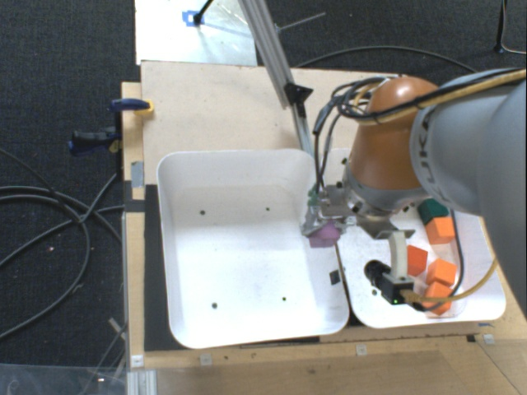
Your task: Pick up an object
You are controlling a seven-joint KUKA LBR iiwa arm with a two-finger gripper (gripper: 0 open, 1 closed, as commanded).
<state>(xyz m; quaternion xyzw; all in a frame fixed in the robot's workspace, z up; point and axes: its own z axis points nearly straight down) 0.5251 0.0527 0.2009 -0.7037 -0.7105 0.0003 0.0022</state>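
My gripper (pixel 319 225) hangs under the orange wrist band, over the ridge where the two white bins meet. A small purple block (pixel 324 235) sits between its grey fingers, and they are shut on it. The block is level with the right wall of the left bin (pixel 239 171). In the right bin (pixel 487 304), several orange blocks (pixel 442 271) and a dark green block (pixel 430 212) lie near its right side, partly hidden by the arm.
A slanted metal pole (pixel 272 48) crosses the bench behind the bins and ends near the wrist. Cables loop around the wrist. Blue clamps (pixel 103 140) grip the bench's left edge. A black part with a green light (pixel 389 286) hangs over the right bin.
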